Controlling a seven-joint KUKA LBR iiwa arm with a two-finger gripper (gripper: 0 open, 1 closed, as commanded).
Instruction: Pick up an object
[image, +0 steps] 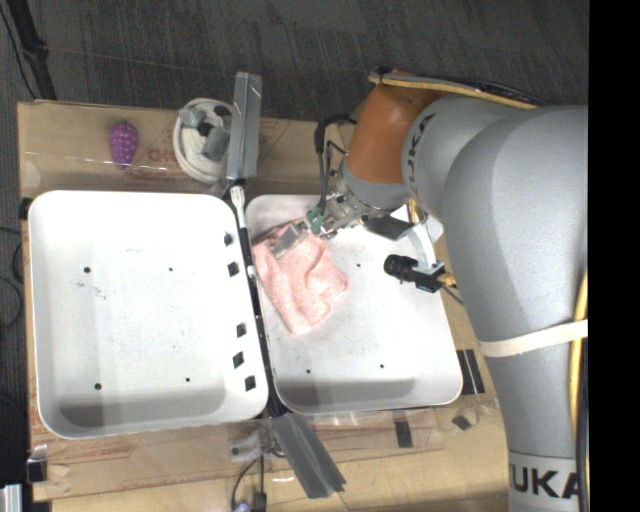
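A crumpled pink cloth (300, 278) lies in the right bin (400, 350), against its left wall. My gripper (298, 233) reaches down from the upper right and sits at the cloth's top edge, touching it or just above it. The arm's grey body and orange band (385, 135) cover the bin's upper right corner. I cannot make out from this angle how the fingers stand or whether cloth is between them.
The left bin (130, 310) stands beside the right one, with a row of black clips (240, 300) along the divider. Behind the bins lie a purple grape-like toy (123, 143) and a white cable coil (203, 137). A black fitting (405, 268) sticks out near the cloth.
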